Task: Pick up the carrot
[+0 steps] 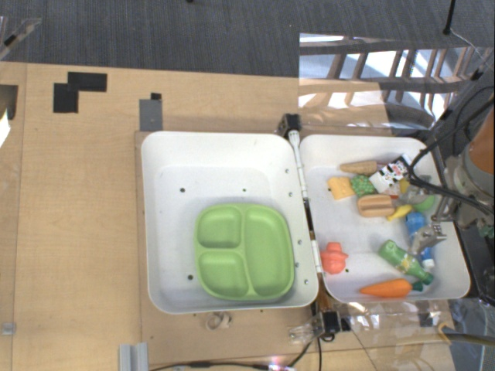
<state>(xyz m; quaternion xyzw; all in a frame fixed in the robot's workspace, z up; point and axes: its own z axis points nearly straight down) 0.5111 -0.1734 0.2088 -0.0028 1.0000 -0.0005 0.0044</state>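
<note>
The carrot (386, 288) lies on its side at the lower edge of the right bin (329, 157), lower right of the frame, tip toward the left, just below a green bottle (402, 256). Left of it sits a red toy (333, 258). Just above, at the right edge, the gripper (428, 242) hangs over the bin near a blue piece (415, 222); whether it is spread or closed I cannot tell. Farther up lie a hot dog (375, 205) and a cheese wedge (339, 188). The left bin (178, 157) holds a green tray (245, 250). This looks like the approach step: next the arm should shift down-frame, centre over the carrot, and descend.
</note>
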